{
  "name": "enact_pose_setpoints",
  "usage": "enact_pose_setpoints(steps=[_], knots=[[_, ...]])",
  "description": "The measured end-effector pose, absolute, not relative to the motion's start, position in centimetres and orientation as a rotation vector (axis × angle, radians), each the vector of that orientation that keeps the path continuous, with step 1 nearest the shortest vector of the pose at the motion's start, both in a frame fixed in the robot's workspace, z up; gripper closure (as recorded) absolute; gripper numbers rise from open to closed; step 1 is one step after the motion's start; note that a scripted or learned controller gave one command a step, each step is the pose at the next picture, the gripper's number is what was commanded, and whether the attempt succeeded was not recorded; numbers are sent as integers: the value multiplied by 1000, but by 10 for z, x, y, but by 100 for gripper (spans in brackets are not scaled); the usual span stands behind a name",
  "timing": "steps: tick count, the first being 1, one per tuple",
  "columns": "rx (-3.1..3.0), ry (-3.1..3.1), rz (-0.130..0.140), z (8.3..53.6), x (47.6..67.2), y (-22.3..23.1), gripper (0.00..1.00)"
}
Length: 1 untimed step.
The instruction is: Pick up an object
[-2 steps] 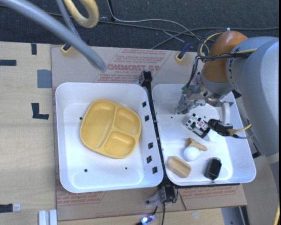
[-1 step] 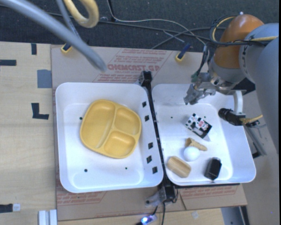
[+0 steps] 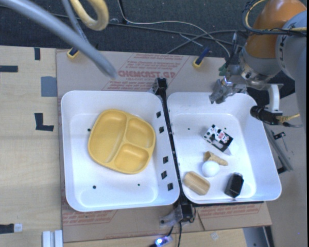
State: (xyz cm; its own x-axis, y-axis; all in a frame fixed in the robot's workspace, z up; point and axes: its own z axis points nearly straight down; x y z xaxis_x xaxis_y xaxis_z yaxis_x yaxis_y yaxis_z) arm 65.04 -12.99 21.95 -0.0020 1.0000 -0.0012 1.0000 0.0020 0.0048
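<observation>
My gripper (image 3: 221,94) hangs over the far edge of the right bin (image 3: 262,153), above its back wall, with nothing visible between its fingers. In that bin lie a black-and-white patterned block with a red spot (image 3: 218,137), a small tan piece (image 3: 216,159), a white ball (image 3: 210,169), a tan bread-like piece (image 3: 196,182) and a black object (image 3: 234,184). All of them sit toward the near side, well apart from the gripper.
The left bin (image 3: 74,153) holds a yellow divided plate (image 3: 122,140). A black divider (image 3: 168,138) runs between the bins. Cables and a grey hose (image 3: 67,24) cross the far side of the bench.
</observation>
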Motion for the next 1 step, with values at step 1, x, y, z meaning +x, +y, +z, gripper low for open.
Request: enact_pose_setpoints(steps=[1], knots=[[2216,2220,3,281,653,-136,100]])
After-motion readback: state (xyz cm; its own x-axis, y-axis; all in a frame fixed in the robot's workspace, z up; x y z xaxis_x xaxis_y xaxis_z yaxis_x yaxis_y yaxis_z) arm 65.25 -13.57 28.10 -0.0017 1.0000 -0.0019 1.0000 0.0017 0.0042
